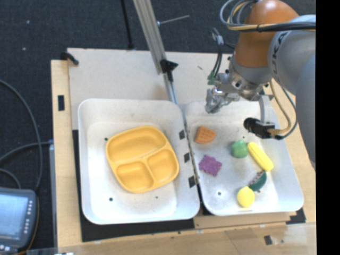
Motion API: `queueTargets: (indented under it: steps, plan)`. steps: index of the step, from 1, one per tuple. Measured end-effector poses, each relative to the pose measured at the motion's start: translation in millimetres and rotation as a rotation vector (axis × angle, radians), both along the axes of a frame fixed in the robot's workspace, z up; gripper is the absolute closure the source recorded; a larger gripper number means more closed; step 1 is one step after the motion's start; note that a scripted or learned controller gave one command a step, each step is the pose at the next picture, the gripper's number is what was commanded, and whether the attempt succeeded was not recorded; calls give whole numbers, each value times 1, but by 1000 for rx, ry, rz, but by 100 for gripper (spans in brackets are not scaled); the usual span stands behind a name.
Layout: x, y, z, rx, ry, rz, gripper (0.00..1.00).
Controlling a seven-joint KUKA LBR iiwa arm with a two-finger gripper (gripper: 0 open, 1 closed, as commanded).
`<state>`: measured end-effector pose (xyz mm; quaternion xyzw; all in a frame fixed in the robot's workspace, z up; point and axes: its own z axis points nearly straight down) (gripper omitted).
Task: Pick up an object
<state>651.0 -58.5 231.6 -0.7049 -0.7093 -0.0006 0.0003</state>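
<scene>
While the gripper (213, 104) hangs over the upper left corner of the right bin (289, 179), whether it is parted or clenched cannot be told from this angle, and nothing shows in its grasp. The candidates for the pick lie lower in that bin: an orange piece (204, 135) just below the gripper, a purple piece (210, 165) under that, and toward the right of the frame a green ball (239, 149) touching a yellow corn-like piece (260, 156). Near the lower edge, a yellow lemon-like piece (245, 196) sits against a dark green piece (258, 181).

The risks, as I judge them: a descent here lands close to the bin's wall and could strike the rim. The green ball may roll off at a touch. A try at the touching pairs could nudge a neighbour or close on two at once.

The left bin (95, 195) holds a yellow divided tray (141, 158). No brand, label or writing is readable.
</scene>
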Motion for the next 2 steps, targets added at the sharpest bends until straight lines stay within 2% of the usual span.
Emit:
queueTargets:
  steps: [1,2]
  plan:
    - [-8,60,-3,0,1,1,100]
    - [0,117,1,1,-1,2,100]
